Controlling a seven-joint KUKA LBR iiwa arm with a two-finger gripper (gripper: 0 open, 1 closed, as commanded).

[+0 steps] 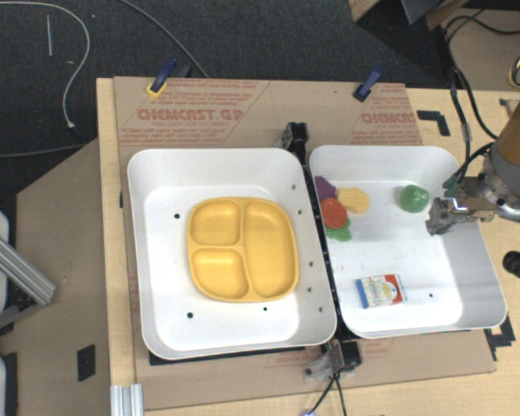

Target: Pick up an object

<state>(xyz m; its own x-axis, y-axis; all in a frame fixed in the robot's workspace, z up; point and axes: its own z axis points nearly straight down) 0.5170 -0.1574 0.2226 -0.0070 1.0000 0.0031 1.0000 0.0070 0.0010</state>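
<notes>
Beside the round green plastic ball (pixel 412 198), the grey two-finger gripper (pixel 439 224) hovers, approaching; finger spread unclear, next a descent.

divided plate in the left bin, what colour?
Plain yellow: the three-compartment plastic plate in the left white bin, seen in the camera view.

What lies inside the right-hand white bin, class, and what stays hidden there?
In the right bin: a green ball, a blue-and-white box, and a cluster of toy foods. The gripper covers part of the bin's right side.
</notes>
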